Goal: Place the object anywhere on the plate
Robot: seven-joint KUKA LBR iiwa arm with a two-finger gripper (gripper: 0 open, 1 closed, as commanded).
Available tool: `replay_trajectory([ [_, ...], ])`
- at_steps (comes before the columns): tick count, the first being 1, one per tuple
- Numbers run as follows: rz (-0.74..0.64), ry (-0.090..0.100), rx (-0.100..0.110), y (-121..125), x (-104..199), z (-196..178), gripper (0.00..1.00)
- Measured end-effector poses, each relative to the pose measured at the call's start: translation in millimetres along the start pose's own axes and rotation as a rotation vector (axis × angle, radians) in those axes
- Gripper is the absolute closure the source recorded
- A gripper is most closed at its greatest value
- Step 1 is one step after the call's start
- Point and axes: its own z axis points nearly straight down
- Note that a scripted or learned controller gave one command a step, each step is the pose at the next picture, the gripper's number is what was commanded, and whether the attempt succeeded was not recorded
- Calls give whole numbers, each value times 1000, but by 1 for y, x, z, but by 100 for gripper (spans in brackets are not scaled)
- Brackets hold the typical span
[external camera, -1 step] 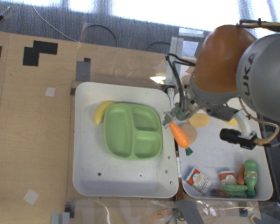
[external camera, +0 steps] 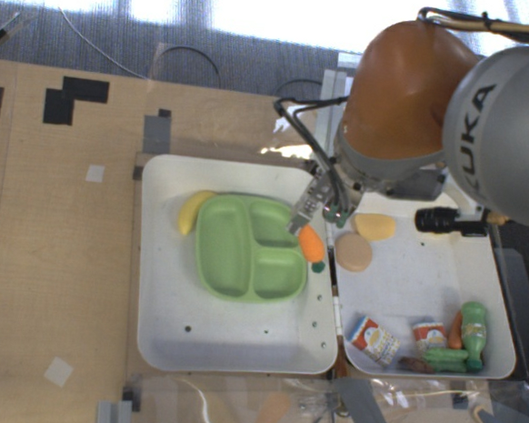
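A green divided plate (external camera: 243, 250) lies in the left white bin (external camera: 159, 335). An orange toy carrot (external camera: 312, 245) rests at the plate's right rim, against the wall between the bins. My gripper (external camera: 312, 212) hangs just above and left of the carrot, its metal fingers (external camera: 302, 220) pointing down toward the plate's upper right compartment. The carrot lies just below the fingertips, and I cannot tell whether it is held. A yellow banana (external camera: 190, 211) lies at the plate's left edge, partly under its rim.
The right bin (external camera: 503, 307) holds a yellow piece (external camera: 374, 227), a tan round disc (external camera: 353, 253), a small snack box (external camera: 374, 341), a cup (external camera: 429, 334) and a green bottle (external camera: 472, 332) with other toys. The arm's big orange wrist overhangs the bins' far edge.
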Motion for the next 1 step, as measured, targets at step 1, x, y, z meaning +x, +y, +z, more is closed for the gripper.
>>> replay_trajectory([
  [1,1,0,0,0,0,0,0],
])
